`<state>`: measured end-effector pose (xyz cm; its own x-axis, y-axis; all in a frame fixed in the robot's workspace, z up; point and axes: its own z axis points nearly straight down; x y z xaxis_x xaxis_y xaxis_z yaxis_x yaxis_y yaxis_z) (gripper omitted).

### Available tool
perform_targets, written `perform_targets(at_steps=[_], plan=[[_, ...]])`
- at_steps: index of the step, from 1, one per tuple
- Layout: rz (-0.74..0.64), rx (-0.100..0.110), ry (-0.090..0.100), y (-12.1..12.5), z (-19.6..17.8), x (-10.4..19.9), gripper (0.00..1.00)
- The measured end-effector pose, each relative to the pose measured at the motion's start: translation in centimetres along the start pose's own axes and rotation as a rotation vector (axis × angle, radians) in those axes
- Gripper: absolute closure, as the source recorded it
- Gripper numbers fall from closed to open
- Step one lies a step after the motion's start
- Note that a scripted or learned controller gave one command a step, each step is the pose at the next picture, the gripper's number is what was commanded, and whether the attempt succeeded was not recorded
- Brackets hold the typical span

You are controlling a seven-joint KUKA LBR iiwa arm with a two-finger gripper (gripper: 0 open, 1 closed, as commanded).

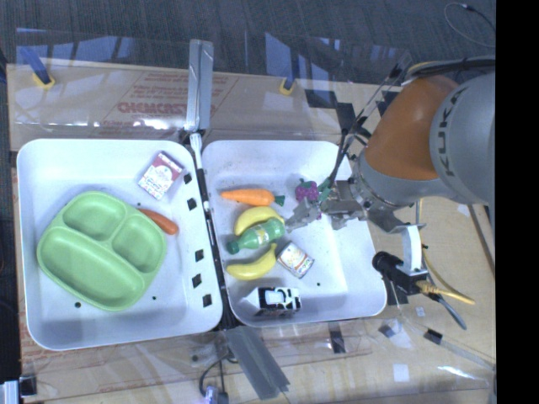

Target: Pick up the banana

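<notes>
Yellow banana [253,265] beside bottle [256,237] — jaws [301,216] state unclear; approach from clear side, avoid nudging bottle.

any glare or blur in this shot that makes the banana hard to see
In the camera view, glare streaks lie on the clear plastic sheet behind the bins, not on the fruit; the yellow curved banana in the right white bin is evenly lit and fairly sharp, with a green bottle partly overlapping it; the grey arm's gripper looks soft and low in detail.
</notes>
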<state>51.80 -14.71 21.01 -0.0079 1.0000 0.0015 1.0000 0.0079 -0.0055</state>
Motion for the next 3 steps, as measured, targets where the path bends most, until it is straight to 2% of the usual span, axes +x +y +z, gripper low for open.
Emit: perform_targets(at_steps=[1,2,3], plan=[[-0.156,-0.001,-0.001,0.5,12.0,5.2,0.00],[-0.160,0.000,-0.002,0.4,11.1,5.2,1.00],[-0.295,-0.003,-0.002,1.6,1.9,17.1,1.00]])
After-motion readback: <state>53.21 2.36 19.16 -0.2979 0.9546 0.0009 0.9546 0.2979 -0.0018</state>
